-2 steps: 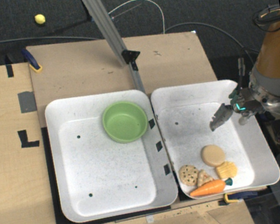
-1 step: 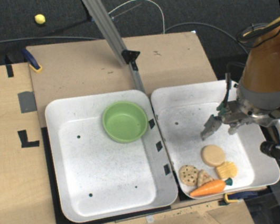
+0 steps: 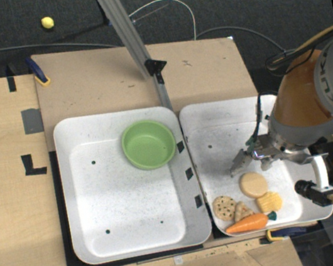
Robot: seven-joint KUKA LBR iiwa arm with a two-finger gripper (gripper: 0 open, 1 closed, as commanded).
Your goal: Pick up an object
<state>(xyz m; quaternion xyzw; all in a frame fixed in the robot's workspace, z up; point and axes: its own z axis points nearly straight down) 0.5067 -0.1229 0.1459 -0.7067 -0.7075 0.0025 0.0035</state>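
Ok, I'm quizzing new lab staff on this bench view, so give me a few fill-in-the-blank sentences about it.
1. The green bowl sits in the ____ bin.
2. The toy carrot lies along the right bin's ____ edge.
3. The arm's band above the gripper is ____.
4. On the dark floor lies a small ____ ball.

Missing words: left; front; orange; yellow

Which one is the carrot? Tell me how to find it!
Look in the right bin, down at its front edge, where the toy foods sit together. The carrot lies flat along that edge, below the cookie and corn. It is the long orange one with a green tip.
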